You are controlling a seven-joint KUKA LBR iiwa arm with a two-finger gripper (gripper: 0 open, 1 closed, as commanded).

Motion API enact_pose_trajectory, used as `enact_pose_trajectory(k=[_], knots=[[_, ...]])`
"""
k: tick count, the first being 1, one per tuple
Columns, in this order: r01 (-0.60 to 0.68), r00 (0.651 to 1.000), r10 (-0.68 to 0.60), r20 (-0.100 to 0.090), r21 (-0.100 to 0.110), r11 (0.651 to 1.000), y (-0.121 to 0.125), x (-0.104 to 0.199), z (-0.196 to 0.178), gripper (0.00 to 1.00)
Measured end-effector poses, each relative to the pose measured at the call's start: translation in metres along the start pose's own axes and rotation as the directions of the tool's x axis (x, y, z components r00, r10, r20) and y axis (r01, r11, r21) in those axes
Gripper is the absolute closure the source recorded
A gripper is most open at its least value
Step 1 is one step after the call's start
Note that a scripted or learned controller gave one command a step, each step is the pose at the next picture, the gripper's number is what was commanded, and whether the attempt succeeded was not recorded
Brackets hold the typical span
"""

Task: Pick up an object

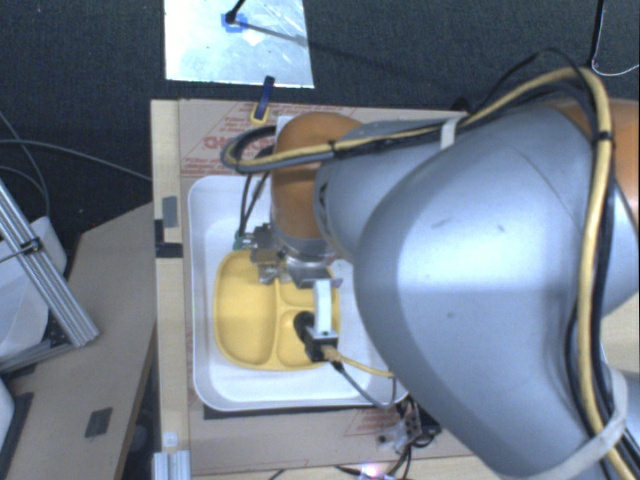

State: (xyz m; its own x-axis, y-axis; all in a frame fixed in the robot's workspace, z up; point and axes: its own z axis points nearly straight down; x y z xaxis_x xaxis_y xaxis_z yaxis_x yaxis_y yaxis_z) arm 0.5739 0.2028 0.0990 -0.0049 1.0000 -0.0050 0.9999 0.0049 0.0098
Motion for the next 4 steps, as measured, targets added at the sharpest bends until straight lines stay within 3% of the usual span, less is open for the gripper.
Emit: enact_pose_trajectory(k=[1,2,3,4], knots=[[0.002,1.000,-0.002,-0.008,0.012,1.000,-0.090,0.017,-0.061,1.00],[0.001,1.000,-0.001,-0.015,-0.015,1.000,0.010,0.014,-0.003,1.00],[0.004,1.000,-0.003,-0.009,0.012,1.000,-0.090,0.027,-0.070,1.00],[-0.003,1.000,0.003,-0.013,0.002,1.000,-0.027,0.027,0.014,1.00]])
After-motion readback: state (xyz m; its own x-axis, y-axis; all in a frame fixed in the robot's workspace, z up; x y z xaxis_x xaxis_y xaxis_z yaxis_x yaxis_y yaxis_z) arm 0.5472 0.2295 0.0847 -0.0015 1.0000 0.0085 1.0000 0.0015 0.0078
